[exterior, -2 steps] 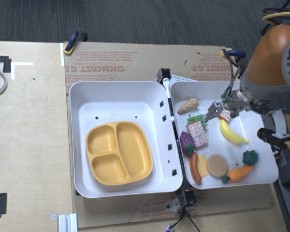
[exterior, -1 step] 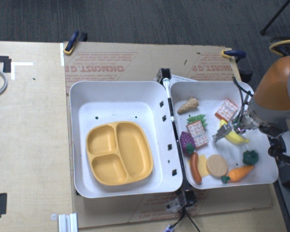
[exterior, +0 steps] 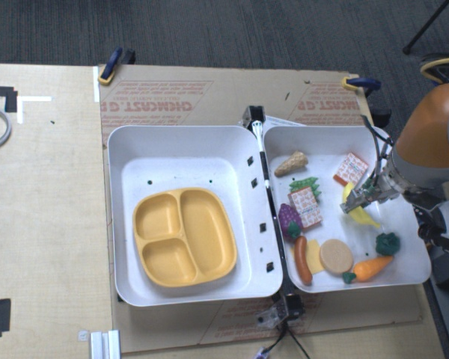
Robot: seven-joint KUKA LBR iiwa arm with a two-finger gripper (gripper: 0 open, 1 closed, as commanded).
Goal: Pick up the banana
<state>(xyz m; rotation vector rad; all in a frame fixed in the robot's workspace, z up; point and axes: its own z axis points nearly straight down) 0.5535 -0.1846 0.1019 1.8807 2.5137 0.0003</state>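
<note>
The yellow banana [exterior: 366, 217] lies in the right bin [exterior: 325, 137], near its right side, and most of it is covered from above. My gripper [exterior: 359, 203] is down directly on the banana, with yellow showing above-left and below-right of it. The grey arm with its orange band [exterior: 430, 129] reaches in from the right edge.
Also in the right bin are a red-and-white packet [exterior: 351, 168], a tan bread piece [exterior: 291, 163], green beans [exterior: 305, 184], purple grapes [exterior: 288, 219], a sausage [exterior: 302, 259], a round biscuit [exterior: 335, 256], a carrot [exterior: 370, 268] and broccoli [exterior: 388, 242]. The left bin [exterior: 127, 163] holds a yellow divided plate [exterior: 184, 235].
</note>
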